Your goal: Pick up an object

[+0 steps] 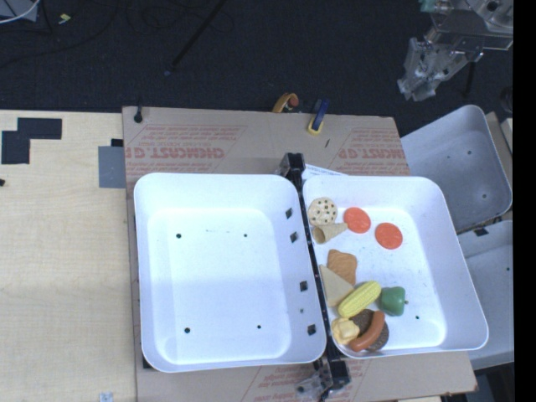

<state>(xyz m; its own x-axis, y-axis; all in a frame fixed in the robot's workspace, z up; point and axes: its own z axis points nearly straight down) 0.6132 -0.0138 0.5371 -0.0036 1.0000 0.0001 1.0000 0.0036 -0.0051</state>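
Gripper (pixel 423 80) hangs high at upper right, over dark floor, well clear of both bins; I cannot tell how it is set from this angle. Nothing is in it that I can see.

All candidates sit in the right bin (pixel 452 224), crowded toward its left wall: corn cob (pixel 358 297), green pepper (pixel 393 300), sausage (pixel 369 332), cracker (pixel 342 265), ice-cream cone (pixel 325 221), two orange discs (pixel 373 228).

Risks, as I judge them: the lower cluster is touching and overlapping, so a descent there may catch two items or shove one aside. Discs lie flat; fingers may skate over them. Items near the centre divider (pixel 303 249) leave little finger room on that side.

Open room: right half of the right bin is bare, good for approach. Pepper looks the most exposed on its right side.
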